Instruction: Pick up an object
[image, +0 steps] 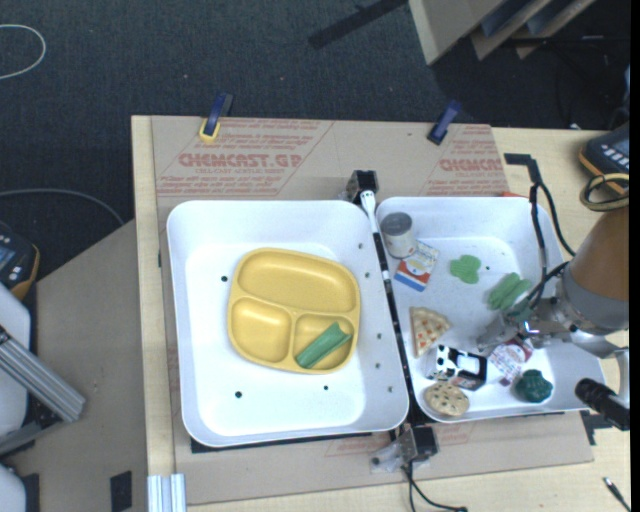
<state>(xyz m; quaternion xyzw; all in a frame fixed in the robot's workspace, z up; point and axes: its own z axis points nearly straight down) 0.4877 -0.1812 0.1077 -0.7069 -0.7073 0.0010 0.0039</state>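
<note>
Gripper (512, 335) sits low in the right bin (470, 215), lower right of frame; whether it is open or closed I cannot tell.

Left to right: left bin (200, 330) holds a yellow divided tray (285, 295) with a green pod (325, 345) in its lower right compartment. In the right bin lie a grey can (397, 235), pizza slice (430, 328), cookie (446, 399), a red-and-white packet (512, 362) just below the gripper, and green broccoli (534, 386).

Likely target: the packet, flat and crinkled, red print on white. To do well, centre over it and keep clear of the nearby broccoli before closing.
</note>
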